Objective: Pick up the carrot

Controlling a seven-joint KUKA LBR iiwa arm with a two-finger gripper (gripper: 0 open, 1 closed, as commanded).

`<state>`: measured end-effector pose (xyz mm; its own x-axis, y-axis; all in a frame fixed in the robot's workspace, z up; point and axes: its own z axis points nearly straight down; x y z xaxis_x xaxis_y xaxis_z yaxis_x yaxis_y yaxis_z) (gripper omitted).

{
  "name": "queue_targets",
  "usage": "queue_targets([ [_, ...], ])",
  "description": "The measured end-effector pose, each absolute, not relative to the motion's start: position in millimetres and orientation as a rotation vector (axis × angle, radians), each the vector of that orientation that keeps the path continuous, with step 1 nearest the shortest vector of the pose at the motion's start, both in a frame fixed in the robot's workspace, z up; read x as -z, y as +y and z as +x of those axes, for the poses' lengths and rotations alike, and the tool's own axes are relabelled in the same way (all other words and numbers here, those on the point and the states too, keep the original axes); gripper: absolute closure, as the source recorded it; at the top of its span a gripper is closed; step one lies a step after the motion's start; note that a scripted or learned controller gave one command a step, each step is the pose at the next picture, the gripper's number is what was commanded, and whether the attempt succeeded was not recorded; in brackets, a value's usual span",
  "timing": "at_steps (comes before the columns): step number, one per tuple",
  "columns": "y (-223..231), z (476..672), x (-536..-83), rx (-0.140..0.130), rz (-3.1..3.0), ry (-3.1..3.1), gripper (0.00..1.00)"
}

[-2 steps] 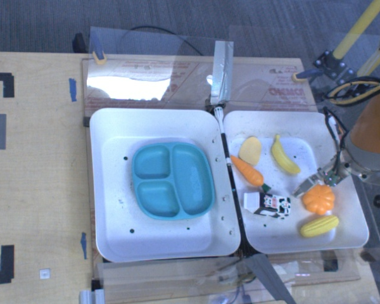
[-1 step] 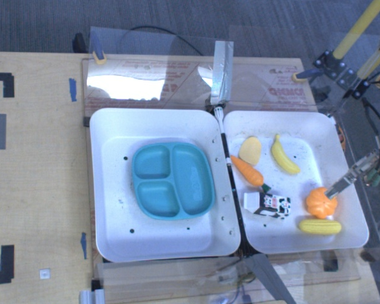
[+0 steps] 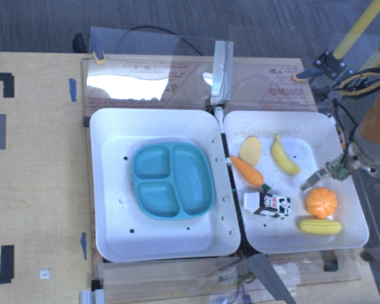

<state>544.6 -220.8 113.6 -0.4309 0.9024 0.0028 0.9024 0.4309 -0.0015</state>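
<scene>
While the carrot [image 3: 247, 171] lay untouched in the right bin [image 3: 354, 233], hard against the divider [image 3: 230, 189] and angled with its thin end pointing away from it, the gripper [image 3: 322, 177] hung well off toward the far side of that carrot, above an orange pumpkin-like toy [image 3: 322, 201]. Fingers looked spread, nothing between them. A pale yellow lemon-shaped piece [image 3: 250, 149] touched the carrot on its upper side; a small cow-print carton [image 3: 268, 203] sat just below it; a banana [image 3: 284, 156] lay beyond the lemon piece. Judgement: the approach was not yet made. A good grasp would cross the carrot's long axis near mid-body, jaws turned to clear the lemon piece and the divider, descending straight.
</scene>
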Motion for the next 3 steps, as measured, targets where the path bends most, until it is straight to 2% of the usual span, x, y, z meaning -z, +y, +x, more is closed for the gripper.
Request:
queue_targets([
  [1,-218,490.4,-89,0.014,-1.554,-2.735,0.00],
  [2,-219,493.0,-100,0.014,-1.561,-2.742,1.00],
  [3,-168,531.1,-196,0.007,-1.669,-2.672,1.00],
])
